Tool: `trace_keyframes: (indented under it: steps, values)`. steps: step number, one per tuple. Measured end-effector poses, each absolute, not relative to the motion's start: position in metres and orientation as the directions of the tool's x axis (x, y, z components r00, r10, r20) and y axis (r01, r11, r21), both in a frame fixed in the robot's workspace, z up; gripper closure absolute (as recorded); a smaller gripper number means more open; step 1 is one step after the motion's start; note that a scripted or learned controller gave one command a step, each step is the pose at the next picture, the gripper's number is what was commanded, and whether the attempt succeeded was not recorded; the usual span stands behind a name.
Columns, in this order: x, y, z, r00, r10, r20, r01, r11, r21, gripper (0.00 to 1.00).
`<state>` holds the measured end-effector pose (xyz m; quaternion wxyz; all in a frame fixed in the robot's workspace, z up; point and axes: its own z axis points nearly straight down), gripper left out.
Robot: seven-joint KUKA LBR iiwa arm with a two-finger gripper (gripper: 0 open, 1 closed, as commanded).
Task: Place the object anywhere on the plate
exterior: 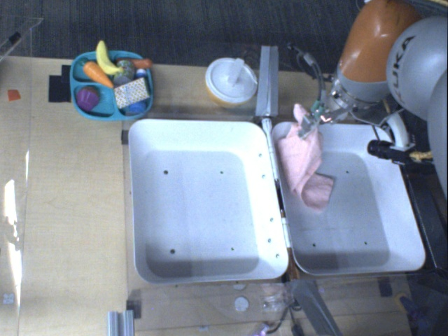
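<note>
A pink cloth (302, 165) hangs crumpled over the left side of the right bin (364, 215), its top corner pinched between the fingers of my gripper (311, 120). The gripper is shut on that corner, and the cloth's lower end droops toward the bin floor. The blue divided plate (75, 84) sits on the bench at the far left, well away from the gripper. It carries toy food: a banana (105, 58), a carrot (96, 72), a purple piece (87, 98) and a speckled block (133, 92).
The left bin (196, 201) lies between the gripper and the plate. A white lidded bowl with a yellow rim (231, 81) stands behind the bins. A metal divider post (265, 82) rises between the bins at the back.
</note>
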<state>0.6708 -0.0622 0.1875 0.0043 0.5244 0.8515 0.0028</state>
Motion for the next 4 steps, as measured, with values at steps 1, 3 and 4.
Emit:
trace_keyframes:
  steps: [1,3,4]
  values:
    - [0.674,-0.060,0.228,-0.455,0.890,-0.006,0.890,0.455,0.011,1.00]
    - [0.637,0.048,0.221,-0.958,0.286,-0.009,0.286,0.958,0.005,1.00]
    - [0.615,0.093,0.226,-1.000,-0.001,-0.011,-0.001,1.000,0.004,1.00]
